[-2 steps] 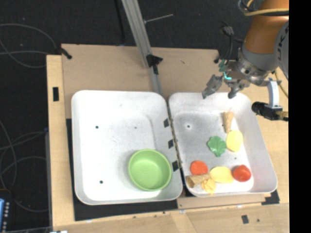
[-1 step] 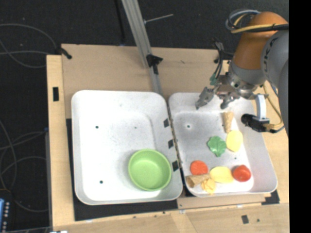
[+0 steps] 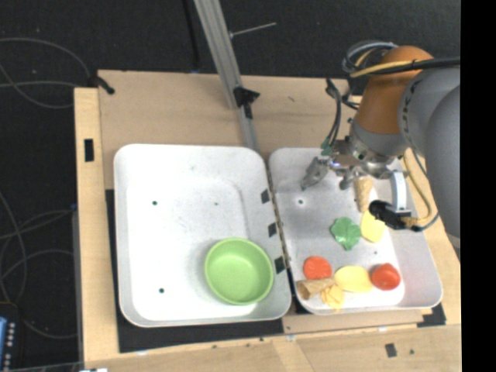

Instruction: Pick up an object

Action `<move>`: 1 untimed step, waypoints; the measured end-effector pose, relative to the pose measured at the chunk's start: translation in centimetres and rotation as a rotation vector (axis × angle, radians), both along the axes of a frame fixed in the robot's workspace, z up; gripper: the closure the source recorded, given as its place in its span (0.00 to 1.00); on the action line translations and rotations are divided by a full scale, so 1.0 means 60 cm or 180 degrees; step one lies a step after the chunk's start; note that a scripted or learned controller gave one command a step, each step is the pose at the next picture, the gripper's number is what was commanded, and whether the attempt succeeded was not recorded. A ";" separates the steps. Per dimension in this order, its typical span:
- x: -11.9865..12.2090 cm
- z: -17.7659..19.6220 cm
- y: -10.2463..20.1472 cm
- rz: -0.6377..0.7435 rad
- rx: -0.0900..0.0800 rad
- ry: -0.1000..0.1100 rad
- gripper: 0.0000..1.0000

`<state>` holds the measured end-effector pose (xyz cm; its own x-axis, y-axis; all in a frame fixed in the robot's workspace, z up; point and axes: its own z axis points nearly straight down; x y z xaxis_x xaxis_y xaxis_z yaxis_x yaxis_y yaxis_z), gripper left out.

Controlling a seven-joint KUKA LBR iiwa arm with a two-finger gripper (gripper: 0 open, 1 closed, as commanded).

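A flat tan wooden bench [image 3: 170, 107] carries two shallow white plastic bins side by side: the left bin [image 3: 178, 192] and the right bin [image 3: 298, 211], touching.

arm over right bin [image 3: 431, 285] | jaws spread, nothing between | green bowl [image 3: 239, 270] in left bin [image 3: 136, 208]
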<state>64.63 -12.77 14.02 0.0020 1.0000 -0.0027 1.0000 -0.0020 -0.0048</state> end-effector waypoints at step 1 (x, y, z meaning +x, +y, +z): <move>-0.001 -0.069 -0.003 -0.0004 -0.0003 -0.0006 0.00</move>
